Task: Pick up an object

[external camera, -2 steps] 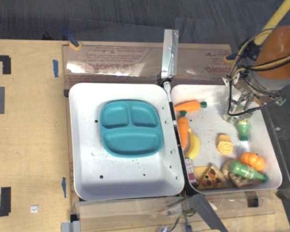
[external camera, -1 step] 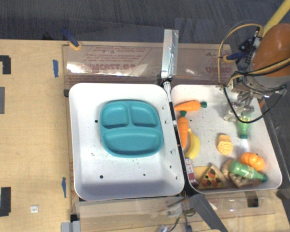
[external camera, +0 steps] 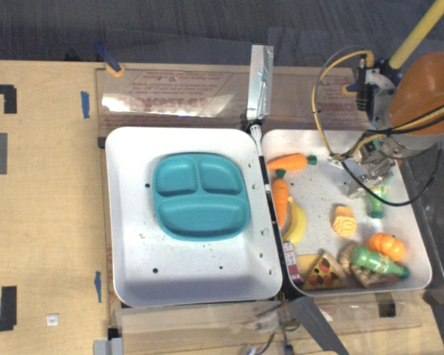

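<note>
We are looking at a robotics lab: a plywood worktop (external camera: 44, 198) marked with blue tape (external camera: 85, 103), two white bins (external camera: 133, 272) holding toy food (external camera: 344, 220), and exposed cables (external camera: 333, 72).

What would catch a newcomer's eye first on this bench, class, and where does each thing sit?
First, the teal divided plate, alone in the middle of the left bin. Next, the bright toy food crowding the right bin: two carrots along its left wall, a banana beside them. Lastly, the gripper above that bin's upper right part.
</note>
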Controlling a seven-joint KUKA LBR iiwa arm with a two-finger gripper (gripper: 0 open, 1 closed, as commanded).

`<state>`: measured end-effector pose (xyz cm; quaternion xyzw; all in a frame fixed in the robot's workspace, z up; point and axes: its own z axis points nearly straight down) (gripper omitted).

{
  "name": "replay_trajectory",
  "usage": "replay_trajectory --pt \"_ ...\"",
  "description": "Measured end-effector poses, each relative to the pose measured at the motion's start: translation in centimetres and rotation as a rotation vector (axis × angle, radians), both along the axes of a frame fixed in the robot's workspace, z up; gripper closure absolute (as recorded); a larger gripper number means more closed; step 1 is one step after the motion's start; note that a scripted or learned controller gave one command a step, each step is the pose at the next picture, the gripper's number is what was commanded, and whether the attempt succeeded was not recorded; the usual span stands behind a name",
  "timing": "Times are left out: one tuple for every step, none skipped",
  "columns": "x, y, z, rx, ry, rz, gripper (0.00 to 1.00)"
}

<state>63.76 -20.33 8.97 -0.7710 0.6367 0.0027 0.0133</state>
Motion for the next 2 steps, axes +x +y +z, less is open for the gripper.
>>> replay_trajectory --pt "-1.9 0.8 -0.1 -0.008 -0.004 0.34 1.0" --pt "-10.7 -0.2 -0.1 -0.026 0.004 0.394 1.0"
